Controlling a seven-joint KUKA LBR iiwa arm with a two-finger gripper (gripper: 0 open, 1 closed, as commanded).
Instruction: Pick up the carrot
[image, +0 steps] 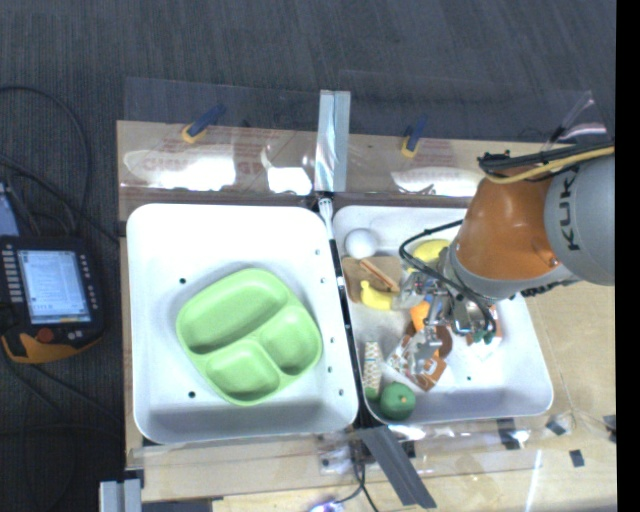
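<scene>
Gripper (437, 322) low in right bin (520, 385), among the clutter. Carrot (421, 318) touching its left side, beside the fingertips; cannot tell the hand's state

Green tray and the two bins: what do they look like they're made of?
Green tray: likely molded plastic, matte; one even lime color, rounded compartment walls, no sharp glare.
Left bin and right bin: probably thin formed plastic, smooth, slightly glossy white; rounded corners, soft sheen along the rims. Cannot confirm by look alone.
</scene>
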